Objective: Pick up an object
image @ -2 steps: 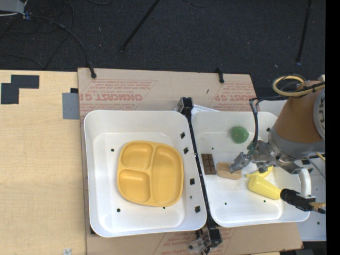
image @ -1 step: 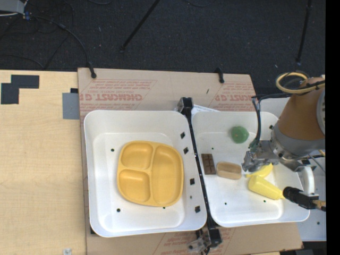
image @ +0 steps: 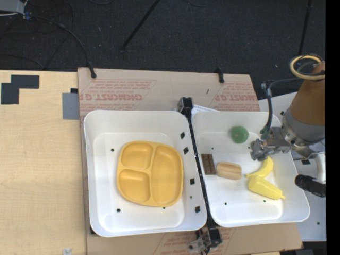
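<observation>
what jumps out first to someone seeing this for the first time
A large yellow divided plastic plate lies in the middle of the left white bin. The right white bin holds a yellow banana, a yellow wedge-shaped block, a tan wooden cylinder and a green ball, with the end effector above the banana.

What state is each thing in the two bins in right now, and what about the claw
Yellow divided plate: flat, upright, in left bin.
Green ball: loose in right bin.
Wooden block: lying on its side.
Banana: lying beside the claw.
Yellow wedge: lying flat.
</observation>
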Available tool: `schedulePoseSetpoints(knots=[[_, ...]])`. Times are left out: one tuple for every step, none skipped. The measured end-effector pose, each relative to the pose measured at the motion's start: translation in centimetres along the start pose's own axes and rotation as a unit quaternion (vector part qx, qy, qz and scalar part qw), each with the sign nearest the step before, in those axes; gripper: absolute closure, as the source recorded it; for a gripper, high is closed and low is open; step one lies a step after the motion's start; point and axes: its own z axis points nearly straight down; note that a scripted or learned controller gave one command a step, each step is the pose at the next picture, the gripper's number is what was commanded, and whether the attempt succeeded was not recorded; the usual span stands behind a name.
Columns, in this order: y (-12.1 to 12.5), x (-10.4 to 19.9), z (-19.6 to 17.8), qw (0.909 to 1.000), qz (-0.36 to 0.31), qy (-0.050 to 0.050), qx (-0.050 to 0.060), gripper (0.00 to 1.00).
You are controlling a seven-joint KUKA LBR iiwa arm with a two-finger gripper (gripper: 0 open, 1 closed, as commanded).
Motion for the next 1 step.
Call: schedulePoseSetpoints(knots=[[-0.02,-0.05,-0.97,1.0,0.0,0.0,-0.001,1.0]])
